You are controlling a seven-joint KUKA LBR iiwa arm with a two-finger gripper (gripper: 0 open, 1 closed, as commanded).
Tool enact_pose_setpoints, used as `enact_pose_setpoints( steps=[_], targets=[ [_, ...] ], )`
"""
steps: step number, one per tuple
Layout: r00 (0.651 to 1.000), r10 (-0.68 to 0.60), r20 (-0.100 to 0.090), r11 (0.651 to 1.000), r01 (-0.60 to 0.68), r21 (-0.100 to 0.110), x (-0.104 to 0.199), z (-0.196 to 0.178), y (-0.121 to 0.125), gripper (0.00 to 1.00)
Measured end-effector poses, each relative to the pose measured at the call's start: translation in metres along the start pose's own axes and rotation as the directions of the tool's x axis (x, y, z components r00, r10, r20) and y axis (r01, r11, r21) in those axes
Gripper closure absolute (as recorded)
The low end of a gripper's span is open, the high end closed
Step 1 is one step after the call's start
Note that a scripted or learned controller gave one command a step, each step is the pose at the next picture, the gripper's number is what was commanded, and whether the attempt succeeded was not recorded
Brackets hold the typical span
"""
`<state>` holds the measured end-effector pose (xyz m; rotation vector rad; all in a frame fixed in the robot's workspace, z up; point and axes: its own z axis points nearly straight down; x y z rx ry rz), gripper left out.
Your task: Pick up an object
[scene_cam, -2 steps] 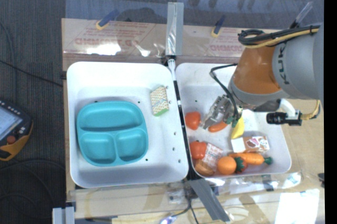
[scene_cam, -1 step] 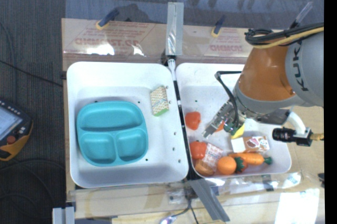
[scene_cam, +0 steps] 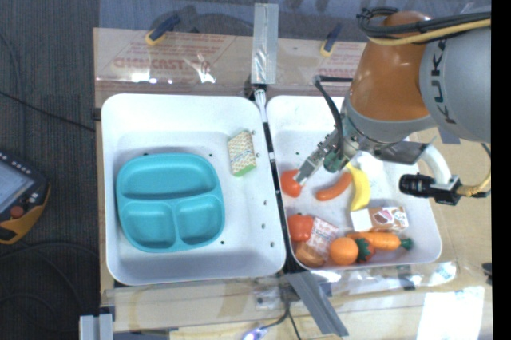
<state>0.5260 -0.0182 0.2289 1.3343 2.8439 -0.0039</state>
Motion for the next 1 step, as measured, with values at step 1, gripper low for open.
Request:
enact_pose_setpoints(
  steps=[1],
  targets=[
    [0.989,0.148,0.001,0.989,-0.148,0.0,-0.0844,-0.0242,-0.0452,1.0]
  ],
)
